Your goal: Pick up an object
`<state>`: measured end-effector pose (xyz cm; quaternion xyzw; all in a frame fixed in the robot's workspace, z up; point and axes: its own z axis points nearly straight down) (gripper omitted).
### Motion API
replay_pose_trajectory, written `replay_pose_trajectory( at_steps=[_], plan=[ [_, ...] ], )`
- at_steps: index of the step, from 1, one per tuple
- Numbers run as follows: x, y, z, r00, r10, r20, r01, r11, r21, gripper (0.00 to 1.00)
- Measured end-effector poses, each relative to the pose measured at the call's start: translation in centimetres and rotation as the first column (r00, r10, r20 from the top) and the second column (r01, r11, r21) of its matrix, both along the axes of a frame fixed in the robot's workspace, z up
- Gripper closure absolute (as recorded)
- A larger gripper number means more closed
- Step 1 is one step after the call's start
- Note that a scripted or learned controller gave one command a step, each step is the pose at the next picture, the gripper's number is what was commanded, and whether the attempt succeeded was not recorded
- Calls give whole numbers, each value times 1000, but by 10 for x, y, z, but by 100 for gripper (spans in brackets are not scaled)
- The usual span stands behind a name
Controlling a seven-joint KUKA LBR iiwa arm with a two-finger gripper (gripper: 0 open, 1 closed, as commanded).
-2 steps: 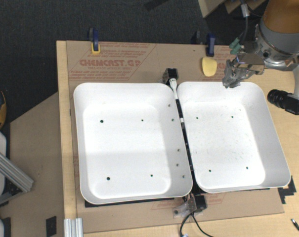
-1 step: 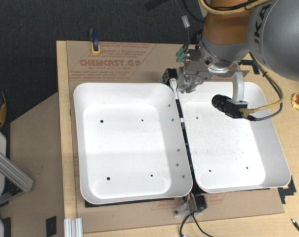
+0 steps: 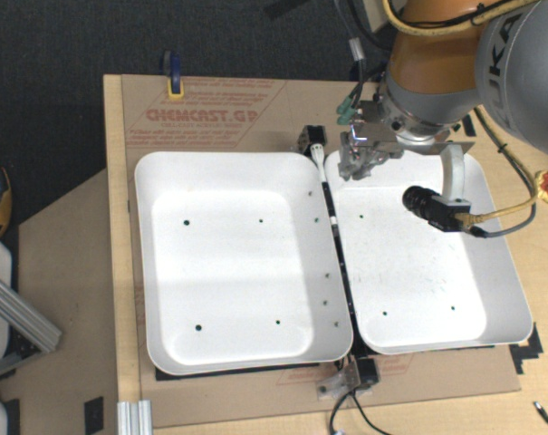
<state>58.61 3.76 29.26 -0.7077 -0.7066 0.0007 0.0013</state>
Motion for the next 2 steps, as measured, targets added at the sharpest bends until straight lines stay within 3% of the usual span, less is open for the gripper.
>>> replay_pose_trajectory(
  at_steps=[1,2],
  plan=[
    [5,-3,11,1000,1,6,-1,1000,-1,100],
    [-5,-3,35,1000,2,7,-2,1000,-1,100]
  ],
)
